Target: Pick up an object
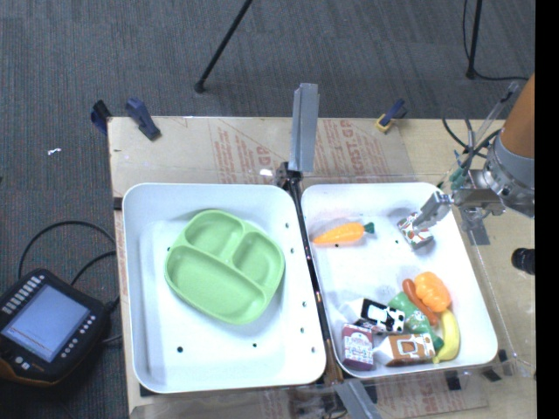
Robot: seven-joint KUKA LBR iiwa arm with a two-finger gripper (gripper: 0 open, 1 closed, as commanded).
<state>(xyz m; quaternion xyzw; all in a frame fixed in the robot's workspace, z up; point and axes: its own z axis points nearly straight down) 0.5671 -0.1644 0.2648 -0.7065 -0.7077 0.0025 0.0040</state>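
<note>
Gripper (420,228) low over right bin (467,260); toy carrot (339,233) near

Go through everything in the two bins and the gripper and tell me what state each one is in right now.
Gripper: low in the right bin's far corner, fingers spread, nothing between them.
Carrot: lying flat, alone.
Green plate: right side up in the left bin, nothing on it.
Banana: lying against the right bin's near wall.
Cartons: lying in the pile, near corner.
</note>
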